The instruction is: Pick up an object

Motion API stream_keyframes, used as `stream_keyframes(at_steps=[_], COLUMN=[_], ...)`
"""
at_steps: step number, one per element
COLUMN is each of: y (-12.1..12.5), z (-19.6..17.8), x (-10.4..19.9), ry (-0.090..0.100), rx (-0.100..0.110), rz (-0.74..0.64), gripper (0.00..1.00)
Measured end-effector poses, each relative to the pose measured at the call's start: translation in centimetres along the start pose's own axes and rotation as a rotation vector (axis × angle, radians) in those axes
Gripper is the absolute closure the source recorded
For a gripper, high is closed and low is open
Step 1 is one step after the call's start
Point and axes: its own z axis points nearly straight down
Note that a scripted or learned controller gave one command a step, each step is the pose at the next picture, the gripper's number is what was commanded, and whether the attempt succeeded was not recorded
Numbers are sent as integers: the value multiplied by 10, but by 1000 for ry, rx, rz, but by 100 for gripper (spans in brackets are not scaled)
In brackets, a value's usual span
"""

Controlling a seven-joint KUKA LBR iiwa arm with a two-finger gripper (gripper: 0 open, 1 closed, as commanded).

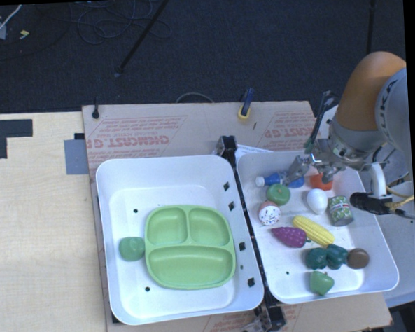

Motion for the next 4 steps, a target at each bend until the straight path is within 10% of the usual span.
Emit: stream_keyframes(at_steps=[1, 2, 4], y=[1, 1, 10], z=[52, 40, -58], x=[4, 4, -2], ry=[3, 1, -3], rx=[1, 0, -10], rz=[-3, -4, 2], gripper=[0, 100, 100])
